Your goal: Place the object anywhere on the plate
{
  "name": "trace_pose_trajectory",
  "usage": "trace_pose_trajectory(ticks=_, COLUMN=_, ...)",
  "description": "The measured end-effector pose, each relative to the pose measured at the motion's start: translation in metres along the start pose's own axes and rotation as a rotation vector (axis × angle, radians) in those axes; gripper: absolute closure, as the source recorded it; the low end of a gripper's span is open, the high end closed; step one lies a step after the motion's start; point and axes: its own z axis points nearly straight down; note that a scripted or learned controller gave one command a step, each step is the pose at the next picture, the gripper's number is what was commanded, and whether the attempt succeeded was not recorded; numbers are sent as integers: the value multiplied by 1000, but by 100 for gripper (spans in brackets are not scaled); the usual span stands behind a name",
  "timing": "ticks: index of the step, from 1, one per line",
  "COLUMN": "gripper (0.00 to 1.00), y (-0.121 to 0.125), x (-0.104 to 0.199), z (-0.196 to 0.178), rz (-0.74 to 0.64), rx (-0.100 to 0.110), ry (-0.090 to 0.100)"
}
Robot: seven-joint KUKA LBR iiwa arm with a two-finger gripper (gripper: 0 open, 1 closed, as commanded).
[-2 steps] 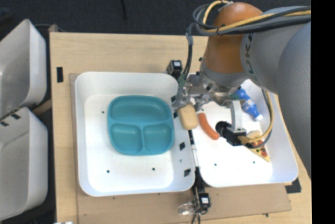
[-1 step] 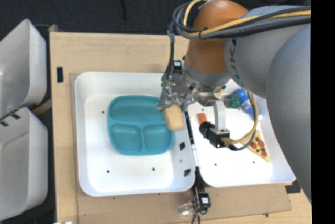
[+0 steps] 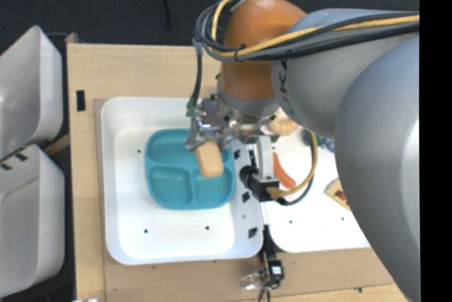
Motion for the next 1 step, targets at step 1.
trace_pose_trajectory(ticks=1, gripper=100, y=-4, x=49, z=13, rz=2, rx=1, ry=-2)
